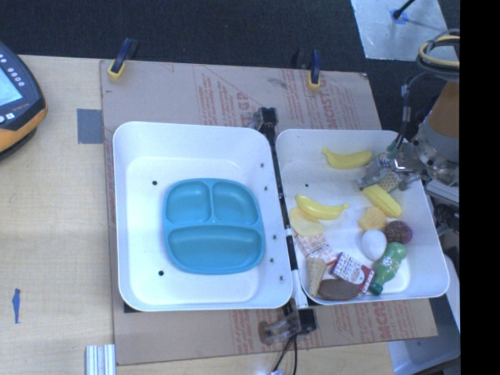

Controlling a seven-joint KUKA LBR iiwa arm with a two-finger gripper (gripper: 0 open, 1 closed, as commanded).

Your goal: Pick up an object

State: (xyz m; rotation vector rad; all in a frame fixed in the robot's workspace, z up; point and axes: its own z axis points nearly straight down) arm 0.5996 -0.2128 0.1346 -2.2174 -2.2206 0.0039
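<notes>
Brown cookie (337,290) lies flat beside red packet (351,271), green bottle (388,266).

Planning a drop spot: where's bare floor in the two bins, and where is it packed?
Left bin: bare strips all round the blue divided plate, widest above it and on its left. Right bin: bare top-left corner, bordered by the upper banana and the lower banana. Crowded: the right bin's lower half, and its right side by the claw.

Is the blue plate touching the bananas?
Apart. The camera view shows the blue plate in the left bin, while both bananas lie in the right bin, past the bins' walls.
</notes>
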